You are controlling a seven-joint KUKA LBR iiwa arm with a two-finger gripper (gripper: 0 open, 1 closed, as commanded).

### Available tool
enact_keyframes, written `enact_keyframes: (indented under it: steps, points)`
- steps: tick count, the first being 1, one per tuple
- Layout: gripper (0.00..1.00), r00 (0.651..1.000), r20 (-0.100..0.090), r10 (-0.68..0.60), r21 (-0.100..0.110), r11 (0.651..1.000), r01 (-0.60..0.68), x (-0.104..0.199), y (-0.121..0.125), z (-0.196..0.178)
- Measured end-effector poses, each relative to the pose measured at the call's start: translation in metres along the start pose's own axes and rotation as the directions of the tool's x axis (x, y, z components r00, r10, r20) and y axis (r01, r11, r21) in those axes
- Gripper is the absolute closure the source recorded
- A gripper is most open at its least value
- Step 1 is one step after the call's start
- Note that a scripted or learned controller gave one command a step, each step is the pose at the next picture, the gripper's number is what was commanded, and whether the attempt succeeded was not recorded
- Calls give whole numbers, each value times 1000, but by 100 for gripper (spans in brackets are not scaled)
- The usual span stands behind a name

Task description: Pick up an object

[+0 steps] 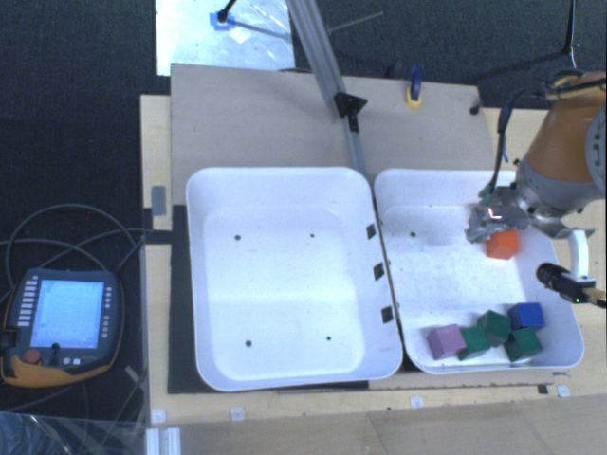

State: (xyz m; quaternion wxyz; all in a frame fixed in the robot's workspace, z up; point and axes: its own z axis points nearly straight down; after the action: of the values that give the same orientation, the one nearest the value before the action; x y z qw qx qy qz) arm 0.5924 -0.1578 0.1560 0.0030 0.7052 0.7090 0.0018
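An orange block (503,245) lies in the right bin (417,254), toward its far right side. My gripper (490,220) hangs right over the block's upper left edge, at or just above it. Near the front right corner of the same bin sits a cluster: a pink block (443,339), three green blocks (493,326) (471,343) (522,347) and a blue block (526,315). The cluster is well apart from the gripper.
The left bin (285,273) adjoins the right one along a shared rim with black clips (379,271). A slanted metal pole (318,45) crosses above the far side. A teach pendant (62,325) lies off the bench at left.
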Motion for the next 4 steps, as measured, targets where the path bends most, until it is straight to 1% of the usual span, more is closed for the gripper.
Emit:
enact_keyframes:
  steps: [1, 2, 3, 4]
  points:
    - [100, 1000, 1, 1, -3, 1000, -1, -3, 5, -65]
    - [100, 1000, 0, 0, 0, 1000, 0, -4, 7, -103]
    - [100, 1000, -4, -5, 6, 1000, 5, 53, -3, -91]
    - [100, 1000, -3, -5, 5, 1000, 5, 97, -3, -92]
